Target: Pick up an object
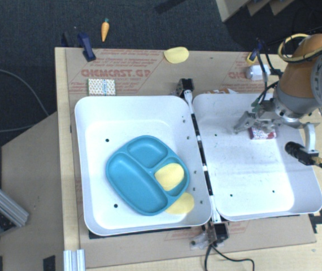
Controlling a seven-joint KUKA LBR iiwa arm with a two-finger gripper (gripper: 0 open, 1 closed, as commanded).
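Our hand (258,123) hangs low over the top part of the right bin (234,202), and we cannot tell if it is open or closed. A small flat packet (262,133) with red and white on it lies right under the hand. We think this is the thing to pick up. We cannot see if the hand touches it.

To do this step well, we should bring the hand straight down so the packet sits in the middle of the grip. The packet is thin and lies flat, so we think the hand must go very low, almost to the bin floor, before it squeezes. Then we lift slowly and check that the packet comes up too.

Far off to the hand's side, in the other bin (93,151), rests a blue plate (133,176) with a yellow piece (170,175) on it.
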